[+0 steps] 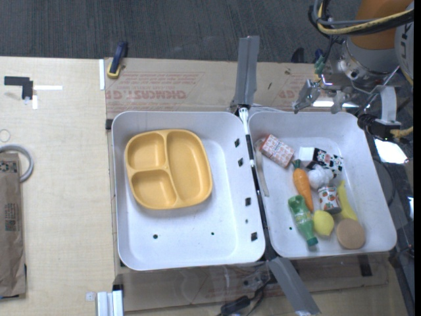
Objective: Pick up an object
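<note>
My gripper (pixel 322 102) hangs above the far rim of the right bin (pixel 375 176), its fingers apart with nothing between them. Below it the bin holds a red patterned box (pixel 277 150), a black-and-white carton (pixel 326 158), a white lump (pixel 320 176), a carrot (pixel 302 185), a green bottle (pixel 303 221), a lemon (pixel 323 222), a banana (pixel 346 204), a small labelled can (pixel 329 198) and a brown round disc (pixel 350 234). All of them lie apart from the gripper.
The left bin (pixel 191 242) carries a yellow divided plate (pixel 168 168). A grey divider bar (pixel 247 71) rises between the bins at the back. Cables and arm parts (pixel 381 120) crowd the right bin's right side. A blue-and-yellow tool (pixel 118 59) lies on the cardboard behind.
</note>
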Tool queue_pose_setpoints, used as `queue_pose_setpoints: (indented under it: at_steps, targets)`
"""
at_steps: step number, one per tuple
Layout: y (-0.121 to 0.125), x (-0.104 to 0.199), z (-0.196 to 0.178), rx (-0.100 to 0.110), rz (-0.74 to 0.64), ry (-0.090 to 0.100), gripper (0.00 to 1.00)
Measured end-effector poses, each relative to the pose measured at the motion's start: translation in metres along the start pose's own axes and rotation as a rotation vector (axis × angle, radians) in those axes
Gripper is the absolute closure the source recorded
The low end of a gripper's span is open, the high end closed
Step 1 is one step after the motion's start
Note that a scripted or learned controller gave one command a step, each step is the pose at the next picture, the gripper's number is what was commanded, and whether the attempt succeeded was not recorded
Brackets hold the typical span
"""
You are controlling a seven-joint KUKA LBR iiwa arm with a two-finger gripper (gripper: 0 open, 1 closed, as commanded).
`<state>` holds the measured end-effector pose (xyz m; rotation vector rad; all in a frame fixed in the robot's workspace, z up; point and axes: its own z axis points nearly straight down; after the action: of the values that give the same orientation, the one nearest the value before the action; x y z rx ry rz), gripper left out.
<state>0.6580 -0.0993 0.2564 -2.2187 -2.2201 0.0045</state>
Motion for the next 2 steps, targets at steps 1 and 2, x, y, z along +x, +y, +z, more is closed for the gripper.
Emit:
queue_pose_setpoints:
  at_steps: [1,2]
  targets:
    - [-0.068,-0.014,0.107,0.002,0.101,-0.001,0.00]
    - [-0.095,0.004,0.167,0.000,-0.112,0.000,0.00]
